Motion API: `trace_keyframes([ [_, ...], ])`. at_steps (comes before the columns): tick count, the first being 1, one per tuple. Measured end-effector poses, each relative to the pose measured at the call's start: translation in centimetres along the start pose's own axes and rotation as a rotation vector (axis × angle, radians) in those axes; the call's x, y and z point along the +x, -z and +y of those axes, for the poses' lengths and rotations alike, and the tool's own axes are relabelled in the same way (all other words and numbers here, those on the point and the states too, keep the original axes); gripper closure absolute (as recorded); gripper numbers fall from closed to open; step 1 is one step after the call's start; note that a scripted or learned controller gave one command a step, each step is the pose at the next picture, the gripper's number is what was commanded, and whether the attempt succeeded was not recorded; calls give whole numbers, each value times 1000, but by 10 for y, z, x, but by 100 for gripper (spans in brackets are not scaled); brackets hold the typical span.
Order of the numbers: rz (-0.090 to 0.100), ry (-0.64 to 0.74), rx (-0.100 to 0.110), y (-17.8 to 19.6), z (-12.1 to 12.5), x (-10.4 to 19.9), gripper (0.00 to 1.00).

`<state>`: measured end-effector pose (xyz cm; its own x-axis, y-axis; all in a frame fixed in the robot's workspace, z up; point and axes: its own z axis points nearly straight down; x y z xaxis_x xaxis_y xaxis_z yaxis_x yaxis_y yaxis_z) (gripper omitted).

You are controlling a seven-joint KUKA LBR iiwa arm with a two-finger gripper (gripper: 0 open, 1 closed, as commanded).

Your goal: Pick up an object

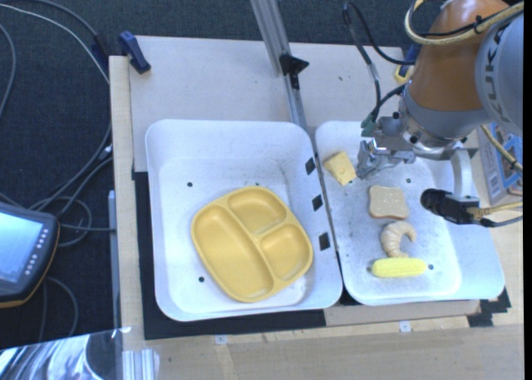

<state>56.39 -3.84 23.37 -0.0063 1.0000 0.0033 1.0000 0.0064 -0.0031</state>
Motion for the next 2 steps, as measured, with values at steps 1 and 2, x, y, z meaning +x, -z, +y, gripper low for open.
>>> trace_keyframes([
  [1,0,-1,0,-6,-11,45,100],
  [2,0,0,1,-15,-21,94,100],
])
